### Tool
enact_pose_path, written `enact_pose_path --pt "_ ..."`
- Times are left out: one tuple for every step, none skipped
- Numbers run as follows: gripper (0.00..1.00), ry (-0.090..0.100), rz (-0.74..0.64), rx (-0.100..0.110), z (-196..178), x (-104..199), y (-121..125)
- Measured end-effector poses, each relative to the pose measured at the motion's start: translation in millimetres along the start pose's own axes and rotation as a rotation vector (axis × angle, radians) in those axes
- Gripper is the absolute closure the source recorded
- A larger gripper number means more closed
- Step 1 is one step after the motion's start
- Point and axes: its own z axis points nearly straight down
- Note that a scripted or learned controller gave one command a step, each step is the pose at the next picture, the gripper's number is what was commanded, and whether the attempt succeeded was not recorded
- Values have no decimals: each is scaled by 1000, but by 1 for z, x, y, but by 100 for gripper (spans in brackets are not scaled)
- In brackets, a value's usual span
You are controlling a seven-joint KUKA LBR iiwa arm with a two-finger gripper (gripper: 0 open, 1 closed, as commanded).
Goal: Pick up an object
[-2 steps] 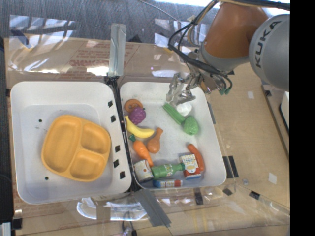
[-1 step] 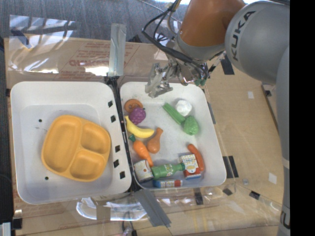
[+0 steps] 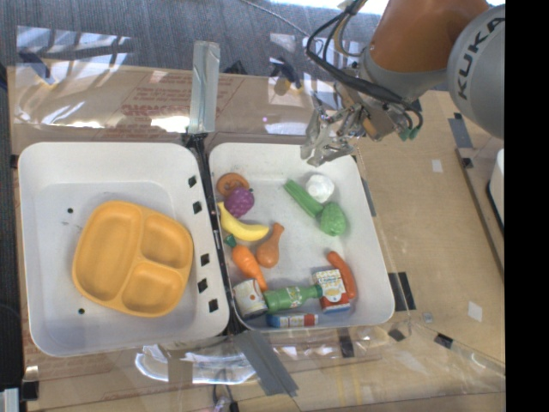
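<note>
Arm cut off at top right; gripper (image 3: 324,148) hangs over right bin's (image 3: 377,256) far rim, metal fingers blurry, can't tell jaw gap, nothing visibly gripped. Toy food in right bin: smooth plastic banana (image 3: 242,226), bumpy purple grapes (image 3: 240,201), green bottle (image 3: 292,298). Left bin (image 3: 34,230) holds glossy yellow compartment tray (image 3: 133,257).

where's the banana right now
The yellow toy banana lies in the right white bin, near its left wall, just below the purple toy grapes and left of the brown toy drumstick.

Glossy plastic tray (image 3: 130,257) (matt white bins (image 3: 43,170)).
</note>
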Motion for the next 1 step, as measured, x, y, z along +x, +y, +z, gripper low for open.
enact_pose_path --pt "100 2 -301 -3 10 43 -41"
